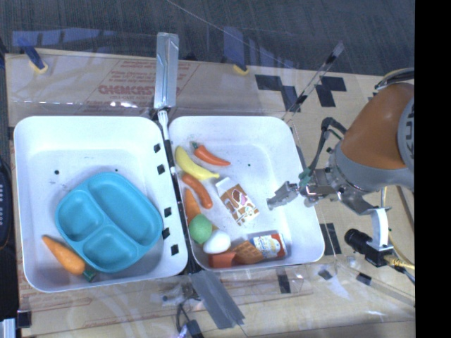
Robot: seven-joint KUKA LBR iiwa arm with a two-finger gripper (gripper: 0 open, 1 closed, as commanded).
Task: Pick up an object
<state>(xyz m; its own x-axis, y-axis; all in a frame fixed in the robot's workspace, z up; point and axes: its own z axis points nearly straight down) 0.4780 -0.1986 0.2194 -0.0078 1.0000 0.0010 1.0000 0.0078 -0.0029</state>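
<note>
- Along the right bin's (pixel 299 157) near edge lie a small bottle (pixel 268 243), a white egg (pixel 218 242) and a green ball (pixel 201 227).
- My gripper (pixel 282 195) hangs over the bin's right side, fingers parted, nothing between them.
- Just left of it lies a small carton (pixel 238 203).
- Toward the far left corner: a banana (pixel 191 164) and a carrot (pixel 210 155).

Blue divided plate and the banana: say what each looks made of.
Blue divided plate: likely molded plastic, judging by its uniform turquoise colour, soft sheen and rounded compartment ridges. Banana: probably a plastic toy, with smooth, evenly yellow skin and a slight gloss, though real fruit can't be excluded.
</note>
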